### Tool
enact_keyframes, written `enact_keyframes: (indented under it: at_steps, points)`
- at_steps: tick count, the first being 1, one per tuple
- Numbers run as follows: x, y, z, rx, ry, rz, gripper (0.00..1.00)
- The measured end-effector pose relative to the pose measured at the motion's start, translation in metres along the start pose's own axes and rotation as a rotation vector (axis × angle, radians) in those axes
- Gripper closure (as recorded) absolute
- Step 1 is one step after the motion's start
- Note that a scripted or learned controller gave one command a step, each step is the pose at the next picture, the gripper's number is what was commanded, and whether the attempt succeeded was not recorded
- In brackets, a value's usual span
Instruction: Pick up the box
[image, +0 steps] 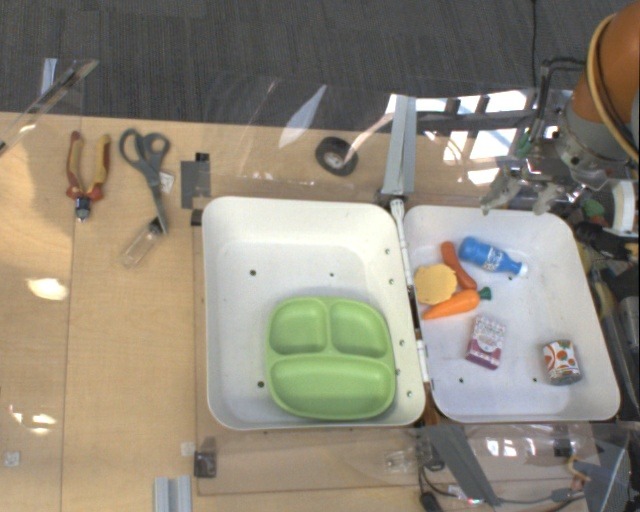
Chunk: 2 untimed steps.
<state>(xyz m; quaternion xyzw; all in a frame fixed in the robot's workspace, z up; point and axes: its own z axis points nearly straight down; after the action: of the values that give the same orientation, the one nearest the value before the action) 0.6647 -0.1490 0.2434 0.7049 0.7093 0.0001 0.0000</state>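
Note:
The box (486, 341) is small, pink and red, and lies flat in the right bin (590, 400), a little below its middle. My gripper (519, 196) hovers over the far edge of that bin, well behind the box. Its fingers are spread open with nothing between them. The grey arm with its orange band comes in from the upper right corner.
Around the box lie a carrot (455, 303), a yellow round item (436, 284), a blue bottle (492, 257) and a small can (562, 362). The left bin (240, 250) holds a green divided plate (330, 357). Scissors (150, 170) and pliers (85, 170) rest on the bench at left.

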Motion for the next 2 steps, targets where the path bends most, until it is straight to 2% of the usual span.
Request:
enact_keyframes:
  at_steps: [1, 2]
  points:
    - [-0.010, -0.062, 0.045, -0.005, -0.001, -0.182, 0.00]
    - [-0.028, -0.154, 0.147, -0.013, -0.005, -0.296, 0.00]
